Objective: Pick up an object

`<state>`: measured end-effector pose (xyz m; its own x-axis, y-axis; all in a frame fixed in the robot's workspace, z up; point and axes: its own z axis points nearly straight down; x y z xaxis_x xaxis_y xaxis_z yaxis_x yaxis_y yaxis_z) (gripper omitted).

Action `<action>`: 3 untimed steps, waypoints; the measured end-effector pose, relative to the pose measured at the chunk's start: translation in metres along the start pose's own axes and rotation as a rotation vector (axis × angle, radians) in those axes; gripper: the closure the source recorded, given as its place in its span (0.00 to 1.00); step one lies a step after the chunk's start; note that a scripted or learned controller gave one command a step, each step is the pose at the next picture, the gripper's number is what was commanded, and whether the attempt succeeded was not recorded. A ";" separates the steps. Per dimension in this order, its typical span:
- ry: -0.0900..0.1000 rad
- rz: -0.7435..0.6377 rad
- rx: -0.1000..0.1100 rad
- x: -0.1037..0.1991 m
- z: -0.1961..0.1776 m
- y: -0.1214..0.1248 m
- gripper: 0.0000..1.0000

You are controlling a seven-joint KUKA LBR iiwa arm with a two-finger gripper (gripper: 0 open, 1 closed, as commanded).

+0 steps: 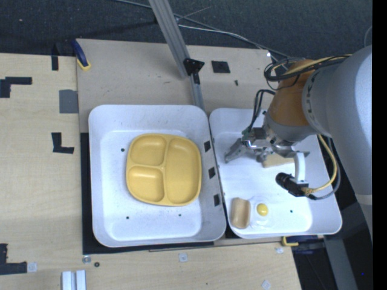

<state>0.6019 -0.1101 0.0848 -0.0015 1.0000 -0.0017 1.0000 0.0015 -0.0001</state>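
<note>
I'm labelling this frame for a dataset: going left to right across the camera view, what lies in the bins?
Yellow divided plate → tan block → small yellow ball

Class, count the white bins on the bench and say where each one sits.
2. The left bin holds a yellow divided plate; the right bin lies beside it, under the arm.

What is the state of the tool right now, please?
Tool: over the right bin; open or closed cannot be told from this view.
</note>
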 end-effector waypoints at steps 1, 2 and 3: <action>-0.002 0.000 -0.006 -0.001 -0.013 0.002 1.00; 0.001 -0.001 -0.003 0.008 -0.065 -0.003 1.00; 0.001 0.000 -0.002 0.008 -0.108 -0.002 1.00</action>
<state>0.5994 -0.1020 0.1924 -0.0011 1.0000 -0.0006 1.0000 0.0011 0.0024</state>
